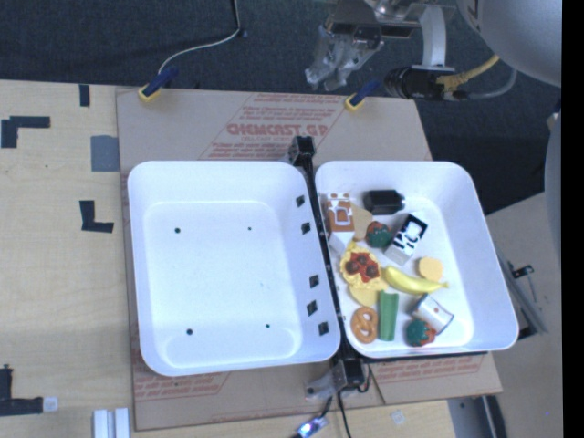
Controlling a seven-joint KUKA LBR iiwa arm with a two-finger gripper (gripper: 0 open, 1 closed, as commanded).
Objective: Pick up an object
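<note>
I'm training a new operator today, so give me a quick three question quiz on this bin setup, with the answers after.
1. True or false: the banana lies in the left bin.
2. Which object sits nearest the far wall of the right bin? A) pretzel B) black block C) green cylinder
3. Fill in: the gripper is seen above the ___, beyond the far edge of both bins.

Key
1. False; the banana lies in the right bin among the other small items.
2. B, the black block.
3. Cardboard sheet; the gripper is up there, well away from the objects.
</note>
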